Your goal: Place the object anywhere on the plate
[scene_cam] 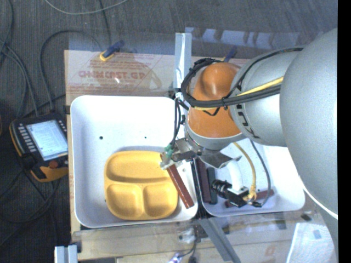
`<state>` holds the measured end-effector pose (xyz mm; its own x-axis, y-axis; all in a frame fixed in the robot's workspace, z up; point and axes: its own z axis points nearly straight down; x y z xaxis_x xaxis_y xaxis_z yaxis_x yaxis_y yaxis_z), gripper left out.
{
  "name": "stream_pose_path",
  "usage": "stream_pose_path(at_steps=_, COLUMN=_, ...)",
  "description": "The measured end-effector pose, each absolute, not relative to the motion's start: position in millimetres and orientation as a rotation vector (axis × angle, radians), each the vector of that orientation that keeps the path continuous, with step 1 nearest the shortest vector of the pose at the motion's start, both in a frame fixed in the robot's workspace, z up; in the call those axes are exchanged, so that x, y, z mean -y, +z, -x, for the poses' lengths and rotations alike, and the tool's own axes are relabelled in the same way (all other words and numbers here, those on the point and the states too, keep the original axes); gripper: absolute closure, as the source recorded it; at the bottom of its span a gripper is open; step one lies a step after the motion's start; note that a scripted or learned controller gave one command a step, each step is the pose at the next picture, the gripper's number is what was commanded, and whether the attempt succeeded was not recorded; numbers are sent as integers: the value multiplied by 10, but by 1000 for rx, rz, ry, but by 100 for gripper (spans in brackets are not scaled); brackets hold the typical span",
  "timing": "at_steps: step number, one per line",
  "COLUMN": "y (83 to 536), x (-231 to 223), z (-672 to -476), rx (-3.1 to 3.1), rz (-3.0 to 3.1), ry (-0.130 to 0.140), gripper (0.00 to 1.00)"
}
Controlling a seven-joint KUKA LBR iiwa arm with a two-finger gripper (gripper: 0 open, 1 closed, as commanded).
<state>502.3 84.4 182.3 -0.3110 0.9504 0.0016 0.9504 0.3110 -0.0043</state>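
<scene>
Well, the gripper [171, 159] hangs low over the left bin [88, 147], just at the right rim of the yellow plate [137, 186], which has three compartments. A reddish-brown bar [184, 190] begins directly under the gripper and runs slanted toward the near right corner of this bin. Its upper end is at the plate's rim, and the rest lies beside the plate, between it and the bin wall. I cannot tell how far the gripper is open, or whether it really has the bar. In the right bin [285, 196] a darker bar [205, 184] lies close to the dividing wall.
</scene>
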Motion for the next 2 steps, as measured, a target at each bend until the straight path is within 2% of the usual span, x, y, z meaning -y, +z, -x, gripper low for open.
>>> stream_pose_path(at_steps=1, y=1568, x=-1169, z=-5200, rx=2631, rz=1713, ry=6, gripper=100)
stream_pose_path(at_steps=2, y=1571, x=-1171, z=-5201, rx=2631, rz=1713, ry=5, gripper=0)
